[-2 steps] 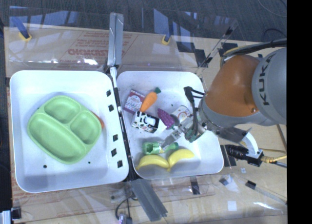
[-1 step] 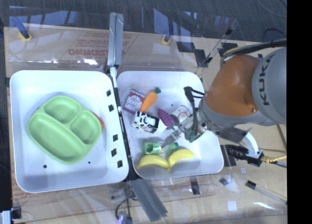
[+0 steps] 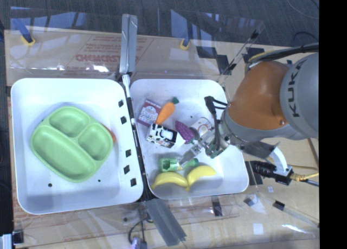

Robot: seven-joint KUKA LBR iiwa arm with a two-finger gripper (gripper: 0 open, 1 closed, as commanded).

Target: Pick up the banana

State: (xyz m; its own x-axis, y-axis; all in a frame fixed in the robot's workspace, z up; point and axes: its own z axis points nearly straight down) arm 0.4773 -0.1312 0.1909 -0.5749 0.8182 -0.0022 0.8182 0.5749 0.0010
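A green divided plate (image 3: 71,143) is lying in the left bin (image 3: 21,188). In the right bin (image 3: 162,86), a carrot (image 3: 165,112) is resting beside a pink packet (image 3: 147,113), with a purple eggplant (image 3: 185,132) and a black-and-white carton (image 3: 162,135) sitting nearby.

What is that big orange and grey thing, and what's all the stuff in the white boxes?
That is a robot arm, seen by a camera looking down from above the bench. It reaches in from the right, and at its end is a gripper for grabbing things. It hangs over the right bin, just above the yellow banana that it should pick up. Nothing shows between its fingers. Near the banana lie a toy carrot, a purple toy, a green toy and a small black and white box. The left bin holds a green divided plate.
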